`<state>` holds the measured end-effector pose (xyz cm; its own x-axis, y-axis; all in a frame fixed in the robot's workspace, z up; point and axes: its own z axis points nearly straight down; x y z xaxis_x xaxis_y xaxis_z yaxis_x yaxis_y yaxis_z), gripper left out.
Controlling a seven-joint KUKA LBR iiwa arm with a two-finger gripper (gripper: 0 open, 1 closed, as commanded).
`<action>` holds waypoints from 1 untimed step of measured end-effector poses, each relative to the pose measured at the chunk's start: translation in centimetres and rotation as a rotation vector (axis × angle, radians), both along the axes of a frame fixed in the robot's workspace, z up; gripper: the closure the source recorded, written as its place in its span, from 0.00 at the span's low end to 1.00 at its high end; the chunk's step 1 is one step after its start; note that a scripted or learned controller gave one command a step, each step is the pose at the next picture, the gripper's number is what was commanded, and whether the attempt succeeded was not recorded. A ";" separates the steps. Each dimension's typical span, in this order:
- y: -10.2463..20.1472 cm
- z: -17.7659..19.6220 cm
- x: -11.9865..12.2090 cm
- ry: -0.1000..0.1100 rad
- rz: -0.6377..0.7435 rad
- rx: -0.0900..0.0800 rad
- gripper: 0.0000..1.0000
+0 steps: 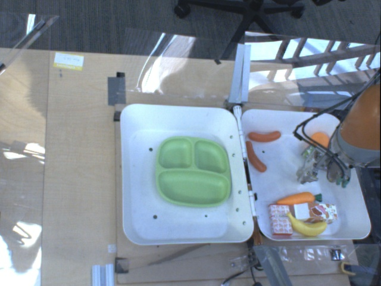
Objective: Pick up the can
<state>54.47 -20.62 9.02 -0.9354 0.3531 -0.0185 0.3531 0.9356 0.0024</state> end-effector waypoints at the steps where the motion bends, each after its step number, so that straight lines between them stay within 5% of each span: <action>1: 2.9 14.2 -1.0 0.005 -0.083 0.003 1.00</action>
<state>53.43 -17.74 23.21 -0.9029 0.4296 -0.0130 0.4296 0.9030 0.0033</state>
